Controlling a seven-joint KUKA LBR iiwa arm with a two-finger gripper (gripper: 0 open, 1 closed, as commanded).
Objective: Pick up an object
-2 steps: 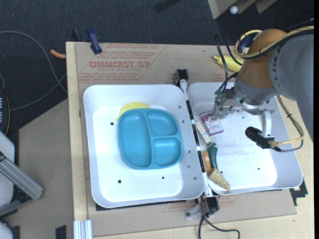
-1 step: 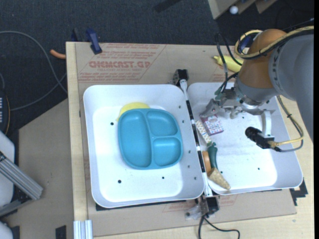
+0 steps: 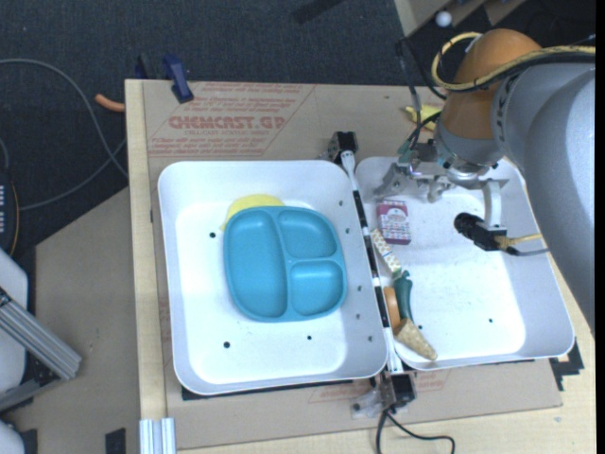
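The gripper hung low at the right bin's far-left corner—its grip could not be made out—just beside a small pink packet lying near that bin's left wall.

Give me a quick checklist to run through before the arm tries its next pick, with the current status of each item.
1. Gripper over the right bin: ok.
2. Fingers open or shut: cannot tell.
3. Something held between the fingers: cannot tell.
4. Small pink packet lies free of its neighbours in the right bin: ok.
5. Items along the right bin's left wall, including the green-handled tool, crowded together: not ok for a clean grasp.
6. Blue divided plate lies flat in the left bin, over a yellow thing: ok.
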